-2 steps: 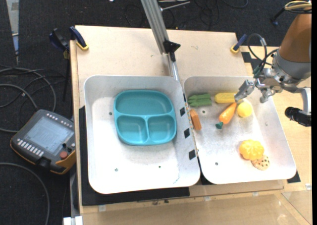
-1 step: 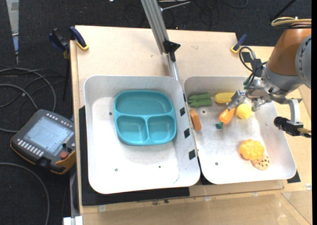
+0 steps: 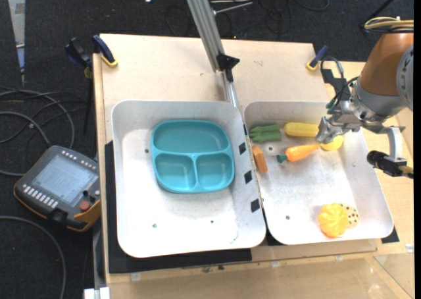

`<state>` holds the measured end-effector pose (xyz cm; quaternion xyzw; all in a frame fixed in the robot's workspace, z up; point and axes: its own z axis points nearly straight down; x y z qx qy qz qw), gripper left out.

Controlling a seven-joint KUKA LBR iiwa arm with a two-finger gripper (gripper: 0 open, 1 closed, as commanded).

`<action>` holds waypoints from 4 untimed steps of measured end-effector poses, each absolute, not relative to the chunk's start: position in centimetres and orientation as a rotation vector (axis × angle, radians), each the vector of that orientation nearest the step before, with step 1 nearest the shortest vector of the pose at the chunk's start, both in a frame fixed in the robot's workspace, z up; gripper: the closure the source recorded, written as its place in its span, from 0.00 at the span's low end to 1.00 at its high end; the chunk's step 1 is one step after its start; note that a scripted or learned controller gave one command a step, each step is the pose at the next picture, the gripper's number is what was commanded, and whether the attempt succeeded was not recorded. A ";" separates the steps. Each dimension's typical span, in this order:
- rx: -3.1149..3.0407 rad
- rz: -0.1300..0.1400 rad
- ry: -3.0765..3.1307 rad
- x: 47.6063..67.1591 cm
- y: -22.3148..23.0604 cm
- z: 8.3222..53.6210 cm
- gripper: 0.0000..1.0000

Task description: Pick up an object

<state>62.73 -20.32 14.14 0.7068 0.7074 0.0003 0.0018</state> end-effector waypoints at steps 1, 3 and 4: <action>2.215 0.005 2.219 62.9 -20.2 18.5 1.00; 2.213 0.004 2.231 62.6 -14.6 22.7 1.00; 2.212 0.004 2.232 62.5 -9.0 23.8 1.00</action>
